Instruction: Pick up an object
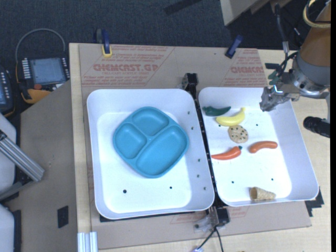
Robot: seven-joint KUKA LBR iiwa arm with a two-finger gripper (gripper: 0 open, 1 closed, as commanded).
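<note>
On the desk (157,62), covered with brown cardboard, two shallow white bins sit side by side, touching along the middle. Left bin (105,193) holds one blue divided plate (150,141), three compartments, lying flat near the bin's centre, slightly rotated. Right bin (294,177) holds the small stuff: a dark green piece (216,110) near the upper left, a yellow banana (231,118) just below and touching or nearly touching it, a round cookie (238,134) with dark chips just under the banana, an orange carrot (226,153) with a green tip lying roughly level near the left wall, a red-orange sausage (262,147) to its right and apart from it, and a tan wedge like a bread piece (261,194) near the bottom edge, well apart from the rest. Arm comes in from the right, orange band up top, grey wrist lower. Hand (268,103) hangs over the upper right part of the right bin, to the right of the banana and above the sausage, not touching any item that I can see. Nothing visible between the fingers; whether the hand is spread or pressed together, cannot tell, too small and dark. Blue clamps (106,42) pin the cardboard at the far edge. A small screen device (46,70) with a cable loop sits off the desk at upper left.
</note>
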